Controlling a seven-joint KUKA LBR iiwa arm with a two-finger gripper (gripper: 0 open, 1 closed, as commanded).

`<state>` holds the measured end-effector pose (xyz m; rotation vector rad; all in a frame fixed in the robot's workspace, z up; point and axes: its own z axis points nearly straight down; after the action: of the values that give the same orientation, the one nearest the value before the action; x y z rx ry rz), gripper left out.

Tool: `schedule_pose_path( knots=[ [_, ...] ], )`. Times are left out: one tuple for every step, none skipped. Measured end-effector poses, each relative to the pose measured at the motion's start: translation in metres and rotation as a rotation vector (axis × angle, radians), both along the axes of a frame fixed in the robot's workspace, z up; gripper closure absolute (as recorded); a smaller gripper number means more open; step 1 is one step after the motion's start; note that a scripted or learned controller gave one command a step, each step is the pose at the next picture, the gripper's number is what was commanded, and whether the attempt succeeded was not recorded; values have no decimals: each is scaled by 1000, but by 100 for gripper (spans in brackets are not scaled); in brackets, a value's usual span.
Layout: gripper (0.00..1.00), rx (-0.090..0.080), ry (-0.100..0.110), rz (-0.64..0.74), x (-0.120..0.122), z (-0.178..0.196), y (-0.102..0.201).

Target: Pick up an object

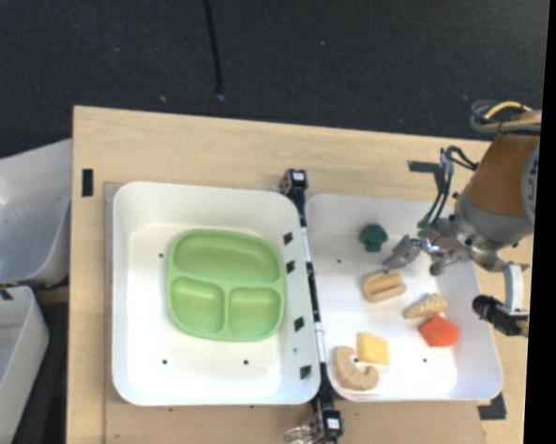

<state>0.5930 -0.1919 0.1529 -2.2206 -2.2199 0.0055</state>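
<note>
Nearest the camera, a beige ring-shaped piece (353, 371) and yellow cheese-like wedge (373, 349) are lying in the right white bin (470, 388). Beyond the wedge, a tan bread-roll-shaped block (384, 287) is sitting just beneath the released pincer (421, 256), which is gripping nothing. Closing off-centre is likely to nudge the roll aside.

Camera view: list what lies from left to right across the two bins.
Green tray → beige ring → green piece → yellow block → tan roll → orange block.
</note>
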Motion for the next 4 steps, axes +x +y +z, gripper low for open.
schedule_pose_path(
  knots=[
    [0,-1,-3,-1,0,-52,-1],
    [100,-2,-8,-3,1,-38,-2],
    [100,-1,-10,2,0,25,1],
    [100,-1,-12,4,3,90,1]
  ],
)
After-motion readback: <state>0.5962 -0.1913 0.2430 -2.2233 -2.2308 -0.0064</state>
